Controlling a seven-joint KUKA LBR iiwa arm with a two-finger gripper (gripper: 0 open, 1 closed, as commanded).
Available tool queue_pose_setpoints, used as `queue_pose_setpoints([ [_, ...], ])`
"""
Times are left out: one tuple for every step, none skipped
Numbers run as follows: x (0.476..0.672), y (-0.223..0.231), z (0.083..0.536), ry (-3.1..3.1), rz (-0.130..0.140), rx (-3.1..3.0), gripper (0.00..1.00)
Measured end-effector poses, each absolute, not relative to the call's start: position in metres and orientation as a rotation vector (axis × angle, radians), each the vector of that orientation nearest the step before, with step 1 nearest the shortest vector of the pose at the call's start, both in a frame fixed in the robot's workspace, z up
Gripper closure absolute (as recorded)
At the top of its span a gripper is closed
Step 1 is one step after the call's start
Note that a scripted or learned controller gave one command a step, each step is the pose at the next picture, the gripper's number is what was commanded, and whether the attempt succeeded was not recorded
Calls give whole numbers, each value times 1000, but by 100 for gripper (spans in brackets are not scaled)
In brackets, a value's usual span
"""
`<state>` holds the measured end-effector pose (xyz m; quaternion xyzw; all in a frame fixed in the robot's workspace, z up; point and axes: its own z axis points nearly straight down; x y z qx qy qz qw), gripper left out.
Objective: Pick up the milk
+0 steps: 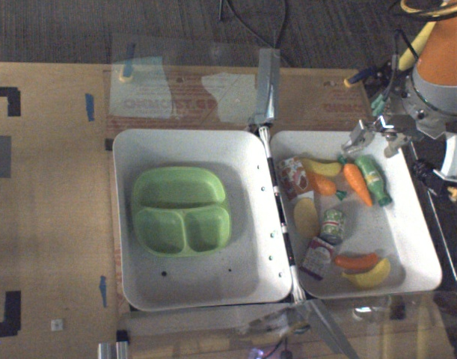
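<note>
Cardboard or thin plastic is my guess for the milk [316, 259], the small boxy carton with the dark red and white print lying near the front-left corner of the right bin [415, 234]. It looks like toy food, so probably light and fairly stiff, though the glossy faces could be a bit slippery and it might skid if nudged. It's lying tilted, just beside the bin's left wall, with a little green-and-white can [333, 224] right behind it and an orange-red veggie [357, 261] plus a banana [370, 273] close on its other side, so it's tight in there. I'd go for the two flat long sides across the narrow width, coming straight down. The gripper [374, 134] hangs over the back edge of that same bin, near a carrot [355, 184] and a green bottle [372, 179], well apart from the milk, and honestly I can't tell if it's released or clenched from this angle. The bin floor is smooth white plastic, shallow walls. The left bin [131, 163] has a green divided tray [182, 209] in it. Both bins sit on a light wooden bench [48, 200] with blue tape bits, with dark carpet [101, 13] and a black cable [254, 6] behind.
</note>
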<state>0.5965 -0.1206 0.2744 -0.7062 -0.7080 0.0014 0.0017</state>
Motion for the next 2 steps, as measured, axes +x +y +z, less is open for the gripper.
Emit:
queue_pose_setpoints([
  [651, -49, 182, -2087, 5, -2342, 0],
  [655, -87, 120, -2188, -24, -2276, 0],
])
